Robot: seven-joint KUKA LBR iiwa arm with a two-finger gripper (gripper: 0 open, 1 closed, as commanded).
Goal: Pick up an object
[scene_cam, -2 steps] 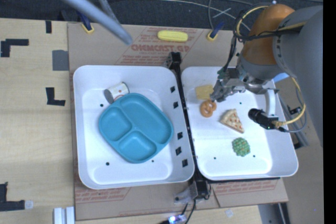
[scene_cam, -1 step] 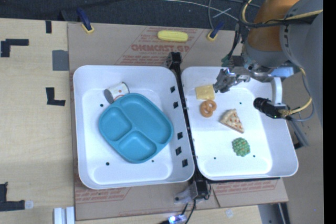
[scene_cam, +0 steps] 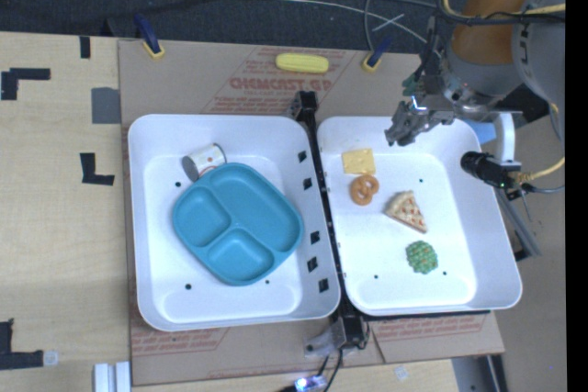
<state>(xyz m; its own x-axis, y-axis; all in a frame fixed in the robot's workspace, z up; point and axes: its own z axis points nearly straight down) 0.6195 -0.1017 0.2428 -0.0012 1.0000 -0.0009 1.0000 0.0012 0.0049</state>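
Fingers of the gripper (scene_cam: 404, 131) hang above the right bin (scene_cam: 459, 289); spread cannot be told, nothing visible between them. Left bin (scene_cam: 147, 197): blue tray (scene_cam: 237, 222), cup (scene_cam: 203, 162). Pickable toys, spaced for clean approach: pizza slice (scene_cam: 406, 211), cracker (scene_cam: 358, 162), broccoli (scene_cam: 422, 257), pretzel (scene_cam: 364, 190).

Bench with board and two bins

A cardboard board (scene_cam: 257, 87) covers the bench (scene_cam: 55, 197); two white bins (scene_cam: 147, 225) (scene_cam: 478, 271) and a yellow banana (scene_cam: 301, 62) lie on it.
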